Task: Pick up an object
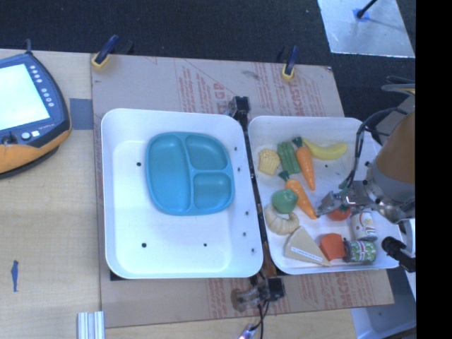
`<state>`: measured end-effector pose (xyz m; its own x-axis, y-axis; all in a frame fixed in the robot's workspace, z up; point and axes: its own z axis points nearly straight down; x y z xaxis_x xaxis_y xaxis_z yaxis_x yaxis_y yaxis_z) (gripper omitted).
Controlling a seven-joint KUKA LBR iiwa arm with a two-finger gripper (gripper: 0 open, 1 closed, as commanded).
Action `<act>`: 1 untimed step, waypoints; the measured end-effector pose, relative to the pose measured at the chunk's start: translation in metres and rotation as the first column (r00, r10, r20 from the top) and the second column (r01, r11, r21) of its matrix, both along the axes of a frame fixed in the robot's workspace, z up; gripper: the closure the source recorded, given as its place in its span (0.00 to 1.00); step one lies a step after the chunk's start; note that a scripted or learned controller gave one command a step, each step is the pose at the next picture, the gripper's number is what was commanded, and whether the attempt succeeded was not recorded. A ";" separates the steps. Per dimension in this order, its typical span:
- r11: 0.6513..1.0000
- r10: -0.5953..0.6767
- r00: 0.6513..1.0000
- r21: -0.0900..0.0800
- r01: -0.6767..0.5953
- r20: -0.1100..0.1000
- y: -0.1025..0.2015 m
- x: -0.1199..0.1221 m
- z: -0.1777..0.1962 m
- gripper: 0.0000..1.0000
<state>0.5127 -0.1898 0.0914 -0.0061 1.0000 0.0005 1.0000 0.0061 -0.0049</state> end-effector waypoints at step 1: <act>1.000 0.004 1.000 -0.002 -0.004 0.000 -0.001 0.000 0.010 1.00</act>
